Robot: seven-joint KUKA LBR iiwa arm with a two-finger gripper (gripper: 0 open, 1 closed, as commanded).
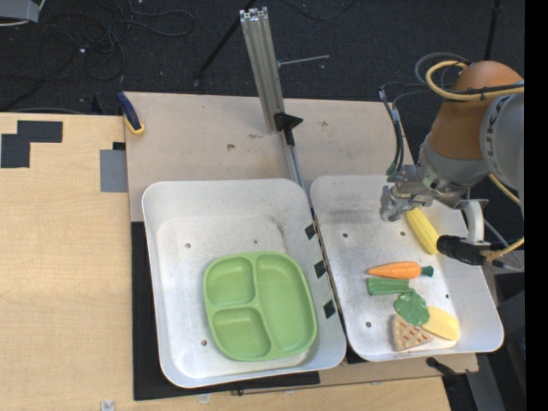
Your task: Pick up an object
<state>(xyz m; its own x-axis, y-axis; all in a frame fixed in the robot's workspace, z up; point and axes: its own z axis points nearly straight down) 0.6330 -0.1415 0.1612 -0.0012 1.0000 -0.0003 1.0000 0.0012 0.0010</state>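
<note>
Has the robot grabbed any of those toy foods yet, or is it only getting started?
Nothing looks picked up yet. The carrot, the corn cob and the other toy foods all lie in the right bin. In hand: the gripper sits low in that bin beside the corn cob. Left: closing on one piece and lifting it.
</note>
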